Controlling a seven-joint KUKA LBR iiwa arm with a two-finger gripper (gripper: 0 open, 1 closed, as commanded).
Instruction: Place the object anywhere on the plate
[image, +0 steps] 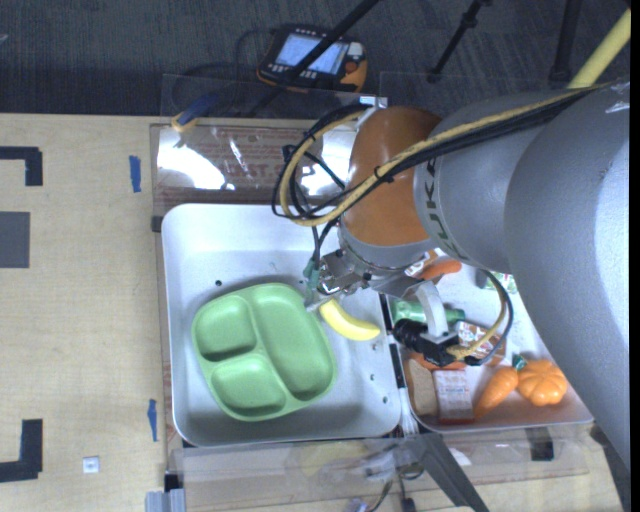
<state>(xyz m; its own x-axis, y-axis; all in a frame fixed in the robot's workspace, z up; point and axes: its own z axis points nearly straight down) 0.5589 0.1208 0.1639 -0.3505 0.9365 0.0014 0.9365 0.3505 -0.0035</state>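
Note:
A green divided plate lies in the left white bin, towards its front. A yellow banana sits just off the plate's right rim, close to the wall between the two bins. My gripper hangs right above the banana's left end, under the orange band of the wrist. The view does not show whether the banana is in the gripper or resting on the bin floor. The grey arm covers most of the right side.
The right bin holds an orange pumpkin, an orange carrot-like piece, a small carton and a green item partly under the arm. A handheld controller lies beyond the bins.

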